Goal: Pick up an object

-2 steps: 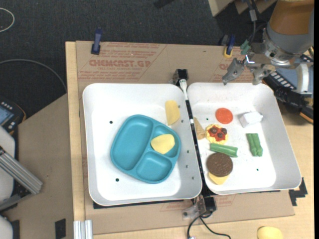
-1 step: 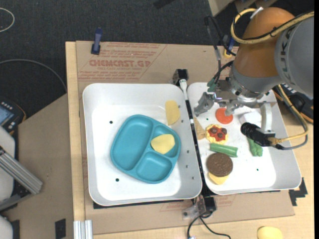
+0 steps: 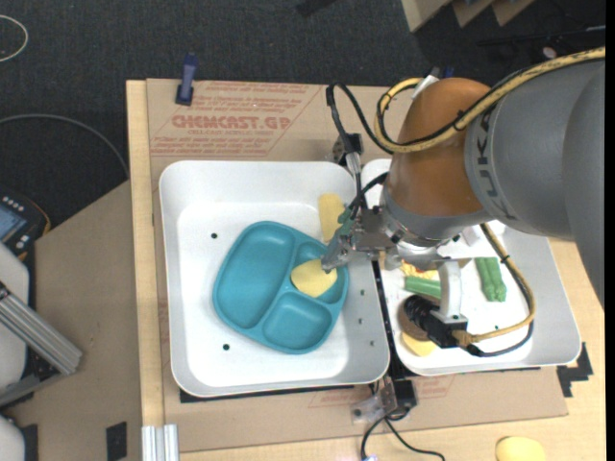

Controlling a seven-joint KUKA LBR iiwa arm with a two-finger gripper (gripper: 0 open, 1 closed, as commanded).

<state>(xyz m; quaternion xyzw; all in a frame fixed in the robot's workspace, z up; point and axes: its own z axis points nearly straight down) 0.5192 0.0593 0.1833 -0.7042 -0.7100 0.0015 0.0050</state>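
Grey and orange, the arm fills the upper right, reaching down over the wall between the two bins. Its gripper hangs at the right edge of the left bin, just above a pale yellow piece resting on the right side of a teal tray. That piece lies just below-left of the tip, close enough to be touching. Whether the pincer is apart or together I cannot tell. Green items lie in the right bin.
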